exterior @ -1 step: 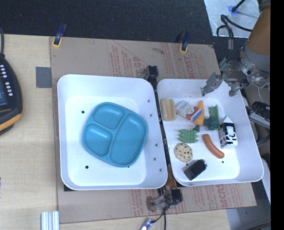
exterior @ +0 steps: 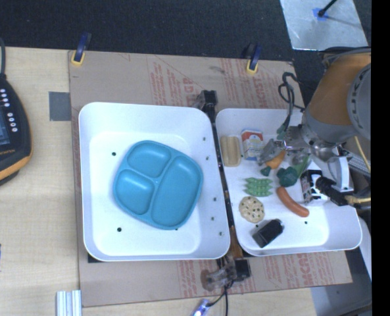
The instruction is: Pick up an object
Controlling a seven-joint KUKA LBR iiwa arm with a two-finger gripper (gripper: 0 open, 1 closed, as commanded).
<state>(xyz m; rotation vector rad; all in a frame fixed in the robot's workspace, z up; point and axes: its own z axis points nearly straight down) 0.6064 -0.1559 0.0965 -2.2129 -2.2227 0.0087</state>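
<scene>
Claw point(exterior: 283, 155), grip state unclear, over a dark green toy point(exterior: 288, 175); orange sausage point(exterior: 292, 201) beside.

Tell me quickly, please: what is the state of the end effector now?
End effector: low over the right bin, among the toy food; open or closed cannot be told.

The two shallow white bins, left point(exterior: 89, 176) and right point(exterior: 342, 232), look like smooth, slightly glossy plastic. In the left one the blue three-compartment plate point(exterior: 158, 184) is smooth matt plastic. Both stand on a matt brown cardboard sheet point(exterior: 148, 78) printed in red, laid over a pale wood-grain bench top point(exterior: 30, 242). In the right bin the orange sausage-shaped toy point(exterior: 292, 201) shines like plastic, and the black block point(exterior: 268, 232) looks matt. The arm's orange band point(exterior: 333, 91) has a satin sheen.
</scene>
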